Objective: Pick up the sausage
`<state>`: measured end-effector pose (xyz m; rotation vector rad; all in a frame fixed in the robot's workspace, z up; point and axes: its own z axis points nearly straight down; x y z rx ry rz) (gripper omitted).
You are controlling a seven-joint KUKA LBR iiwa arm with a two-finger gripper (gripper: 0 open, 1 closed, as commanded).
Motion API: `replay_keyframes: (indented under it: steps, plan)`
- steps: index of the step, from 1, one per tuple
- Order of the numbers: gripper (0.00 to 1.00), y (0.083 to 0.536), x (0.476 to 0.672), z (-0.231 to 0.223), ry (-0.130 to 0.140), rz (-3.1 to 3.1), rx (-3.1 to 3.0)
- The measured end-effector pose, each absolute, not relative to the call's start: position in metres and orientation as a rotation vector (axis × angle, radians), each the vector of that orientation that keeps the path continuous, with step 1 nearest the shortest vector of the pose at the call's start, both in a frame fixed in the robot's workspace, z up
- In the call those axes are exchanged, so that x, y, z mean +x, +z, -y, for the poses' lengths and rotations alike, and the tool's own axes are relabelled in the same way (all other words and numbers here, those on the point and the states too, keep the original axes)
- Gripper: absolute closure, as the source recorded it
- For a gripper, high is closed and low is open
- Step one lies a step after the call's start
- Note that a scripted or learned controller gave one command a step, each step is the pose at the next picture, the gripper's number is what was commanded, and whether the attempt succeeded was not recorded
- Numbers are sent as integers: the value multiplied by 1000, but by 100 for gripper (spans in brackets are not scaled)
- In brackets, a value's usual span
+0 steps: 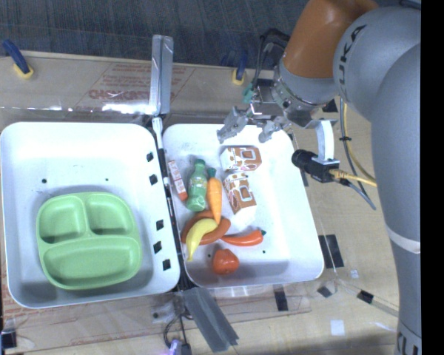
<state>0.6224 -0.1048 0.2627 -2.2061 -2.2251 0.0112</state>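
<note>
Sausage [206,228]: brownish-red, curved, partly under banana [196,234].

My grey arm [385,72] carries an orange band [322,32] at the upper right of the frame. Both bins are white, the left bin [15,168] holding a pale green tray [89,239]. In the right bin [288,228] lie a yellow banana [197,235], an orange carrot [215,198], a green bottle [197,186], a red-brown sausage [213,231] and brown-and-white patterned cartons [240,174].

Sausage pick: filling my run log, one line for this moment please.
gripper: open, above right bin far end | sausage: in bin, under banana, ungrasped
</note>
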Motion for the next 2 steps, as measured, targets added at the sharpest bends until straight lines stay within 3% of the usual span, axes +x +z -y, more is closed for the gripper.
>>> replay_keyframes:
  steps: [1, 2]
  plan:
    - [0, 125, 610, 174, 11, 2157, -2272]
    - [0, 108, 536, 178, 6, 2376, -2041]
